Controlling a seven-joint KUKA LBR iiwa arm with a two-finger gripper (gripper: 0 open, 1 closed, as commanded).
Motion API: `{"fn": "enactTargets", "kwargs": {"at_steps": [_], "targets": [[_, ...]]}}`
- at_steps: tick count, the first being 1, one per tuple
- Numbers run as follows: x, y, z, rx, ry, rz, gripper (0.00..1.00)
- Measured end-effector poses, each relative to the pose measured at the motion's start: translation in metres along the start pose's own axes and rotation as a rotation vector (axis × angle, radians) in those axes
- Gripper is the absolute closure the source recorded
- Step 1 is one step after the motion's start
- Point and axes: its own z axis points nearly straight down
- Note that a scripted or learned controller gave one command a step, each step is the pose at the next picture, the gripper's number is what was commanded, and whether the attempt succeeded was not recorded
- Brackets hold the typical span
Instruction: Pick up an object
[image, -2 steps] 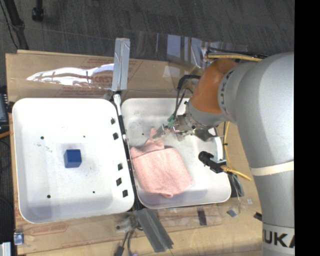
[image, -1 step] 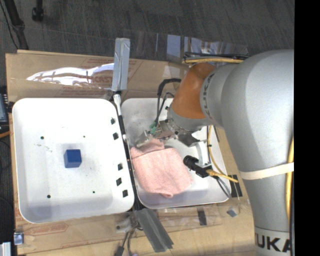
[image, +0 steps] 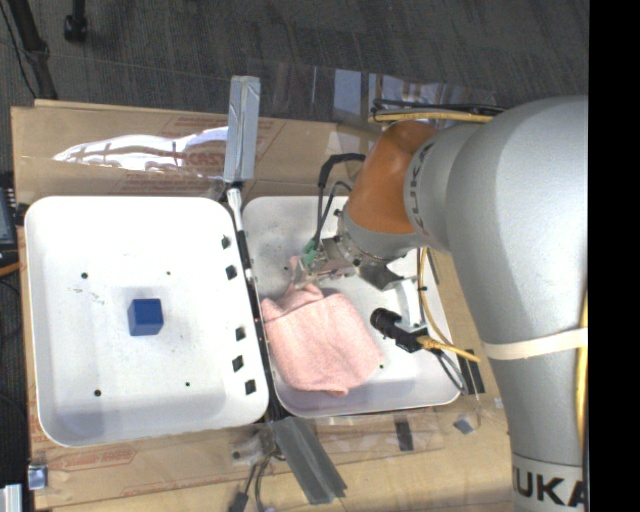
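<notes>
The gripper (image: 312, 262) sits at the soft, light pink cloth's (image: 320, 345) top corner; jaw state unclear.

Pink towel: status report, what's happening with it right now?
Gripper down at pink towel, top edge, right bin. Grasp unclear. Blue cube in left bin.

Bulky grey arm (image: 520, 260) with orange band (image: 385, 190), black cables (image: 325, 195), partial KUKA lettering (image: 548, 487)

Fixed overhead, looking down at a slant on both bins: left bin (image: 60, 300), right bin (image: 270, 225). Moderately near, apparently. Arm (image: 510, 260) entering from right.
</notes>
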Motion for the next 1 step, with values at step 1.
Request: {"fn": "enactTargets", "kwargs": {"at_steps": [1], "targets": [[0.0226,0.0663,-0.1343,-0.007,-0.003,-0.053,1.0]]}}
